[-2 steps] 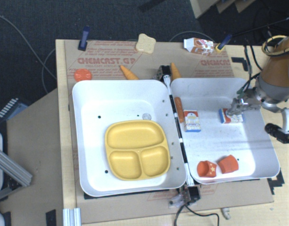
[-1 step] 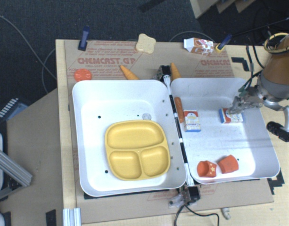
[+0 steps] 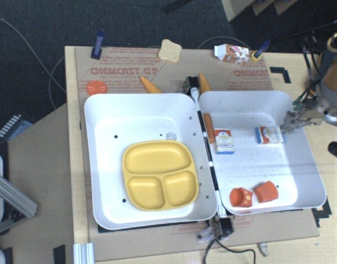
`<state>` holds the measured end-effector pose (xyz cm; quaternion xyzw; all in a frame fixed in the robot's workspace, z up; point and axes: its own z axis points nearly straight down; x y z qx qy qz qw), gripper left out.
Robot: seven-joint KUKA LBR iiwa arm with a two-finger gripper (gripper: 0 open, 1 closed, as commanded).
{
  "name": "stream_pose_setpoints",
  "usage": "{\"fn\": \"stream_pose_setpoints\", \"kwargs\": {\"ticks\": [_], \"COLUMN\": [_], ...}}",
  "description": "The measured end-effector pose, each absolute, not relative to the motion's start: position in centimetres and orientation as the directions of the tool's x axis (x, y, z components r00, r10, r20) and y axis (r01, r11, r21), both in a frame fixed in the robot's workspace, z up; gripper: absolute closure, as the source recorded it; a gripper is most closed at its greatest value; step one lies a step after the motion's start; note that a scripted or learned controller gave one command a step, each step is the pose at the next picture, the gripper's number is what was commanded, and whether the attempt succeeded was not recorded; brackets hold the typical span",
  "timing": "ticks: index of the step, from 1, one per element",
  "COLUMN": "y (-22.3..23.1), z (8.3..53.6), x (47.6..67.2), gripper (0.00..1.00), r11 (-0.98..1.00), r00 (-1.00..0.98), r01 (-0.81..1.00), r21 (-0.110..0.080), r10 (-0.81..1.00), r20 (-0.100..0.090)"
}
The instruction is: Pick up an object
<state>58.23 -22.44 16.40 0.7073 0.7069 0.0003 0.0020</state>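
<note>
Approach step: the claw (image 3: 289,120), grip state unclear, hangs beside the small blue-and-white carton (image 3: 268,135); next, descend over it.

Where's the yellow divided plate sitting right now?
The yellow divided plate lies in the left white bin, toward its near edge, just below a small silvery disc on the bin floor.
</note>
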Motion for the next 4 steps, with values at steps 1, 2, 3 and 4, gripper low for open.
{"fn": "stream_pose_setpoints", "kwargs": {"ticks": [1, 2, 3, 4], "y": [-22.4, -19.5, -19.6, -22.5], "z": [16.3, 8.9, 10.0, 14.5], "x": [58.2, 59.3, 59.5, 58.2], "gripper": [0.00, 0.00, 1.00, 1.00], "r11": [0.000, 0.001, 0.000, 0.000], "r00": [0.000, 0.000, 0.000, 0.000], "r01": [1.000, 1.000, 1.000, 1.000], "r21": [0.002, 0.007, 0.013, 0.002], "r10": [1.000, 1.000, 1.000, 1.000], "r20": [-0.002, -0.004, -0.007, -0.003]}}
